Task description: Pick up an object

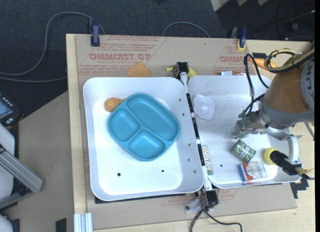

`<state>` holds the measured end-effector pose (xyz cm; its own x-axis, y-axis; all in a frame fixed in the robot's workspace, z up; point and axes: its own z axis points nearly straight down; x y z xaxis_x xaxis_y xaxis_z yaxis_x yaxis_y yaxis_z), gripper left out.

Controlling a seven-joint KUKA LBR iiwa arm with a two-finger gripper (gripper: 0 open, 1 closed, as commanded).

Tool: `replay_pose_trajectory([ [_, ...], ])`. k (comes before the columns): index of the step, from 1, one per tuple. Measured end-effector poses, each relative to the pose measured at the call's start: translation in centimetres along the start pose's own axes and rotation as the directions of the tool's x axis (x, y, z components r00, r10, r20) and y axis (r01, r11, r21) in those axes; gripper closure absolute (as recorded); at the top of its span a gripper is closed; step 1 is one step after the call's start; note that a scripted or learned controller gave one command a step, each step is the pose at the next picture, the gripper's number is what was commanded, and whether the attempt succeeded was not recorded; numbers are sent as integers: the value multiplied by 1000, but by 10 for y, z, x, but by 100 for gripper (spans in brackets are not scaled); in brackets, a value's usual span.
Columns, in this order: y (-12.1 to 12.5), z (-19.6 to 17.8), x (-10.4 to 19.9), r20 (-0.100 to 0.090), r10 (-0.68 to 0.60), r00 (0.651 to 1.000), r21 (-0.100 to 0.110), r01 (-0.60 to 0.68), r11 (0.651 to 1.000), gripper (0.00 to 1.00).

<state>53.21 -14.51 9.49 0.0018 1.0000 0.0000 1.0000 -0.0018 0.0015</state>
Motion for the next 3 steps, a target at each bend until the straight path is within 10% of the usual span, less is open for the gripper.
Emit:
replay_pose_trajectory([
  [1, 0, 1, 0, 0, 0, 1000, 1, 0, 1000, 0],
  [2, -56, 11, -2, -3, 1, 1000, 9, -1, 1000, 0],
  [3, -52, -1, -1, 1, -1, 1000, -2, 1, 1000, 100],
])
